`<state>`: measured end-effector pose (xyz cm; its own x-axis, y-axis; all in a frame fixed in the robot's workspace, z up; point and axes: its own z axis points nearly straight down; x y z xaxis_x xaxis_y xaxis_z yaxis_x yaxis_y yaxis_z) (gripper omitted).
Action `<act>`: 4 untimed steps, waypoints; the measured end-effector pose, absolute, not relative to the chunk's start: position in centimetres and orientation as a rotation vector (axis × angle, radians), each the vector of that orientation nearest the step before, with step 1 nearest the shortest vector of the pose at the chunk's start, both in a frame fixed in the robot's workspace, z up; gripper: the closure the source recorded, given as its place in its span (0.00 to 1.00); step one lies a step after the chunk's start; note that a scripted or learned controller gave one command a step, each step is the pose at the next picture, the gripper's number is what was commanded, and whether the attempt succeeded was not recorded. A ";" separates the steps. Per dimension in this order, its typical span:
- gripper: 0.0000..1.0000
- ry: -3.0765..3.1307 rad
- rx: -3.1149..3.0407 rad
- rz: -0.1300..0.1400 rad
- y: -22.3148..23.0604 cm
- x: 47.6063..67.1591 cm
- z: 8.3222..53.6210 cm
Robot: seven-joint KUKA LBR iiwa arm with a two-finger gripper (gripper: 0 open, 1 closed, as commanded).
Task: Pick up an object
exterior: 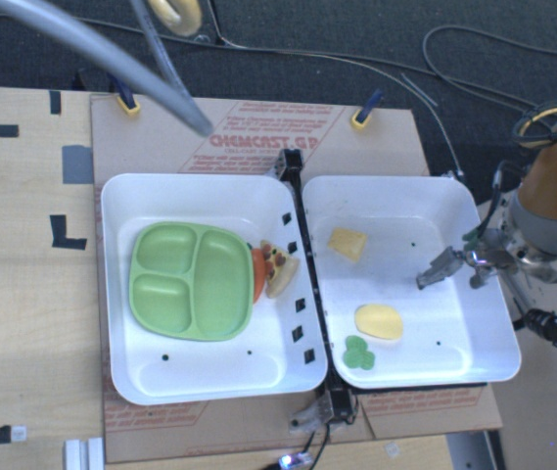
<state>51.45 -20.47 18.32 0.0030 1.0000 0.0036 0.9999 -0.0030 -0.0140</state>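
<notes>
In the right bin (454, 360) lie a pale yellow wedge (348, 244) at the upper left, a yellow oval piece (379, 321) lower down, and a small green leafy piece (358, 353) near the front left corner. My gripper (451, 267) hangs over the right side of this bin, to the right of the yellow oval and well apart from it. Its fingers point left with nothing visible between them.
The left bin (161, 370) holds a green divided plate (192, 280) and a small orange and tan toy (272, 268) against the plate's right edge. A black divider (302, 282) separates the bins. Cables run across the dark floor behind.
</notes>
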 end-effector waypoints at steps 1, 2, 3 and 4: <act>0.00 -2.222 -2.220 0.001 -20.4 51.8 19.0; 0.00 -2.218 -2.217 0.005 -20.5 51.7 12.6; 0.00 -2.224 -2.221 0.003 -20.5 51.8 8.3; 1.00 -2.227 -2.225 0.001 -20.6 51.9 9.7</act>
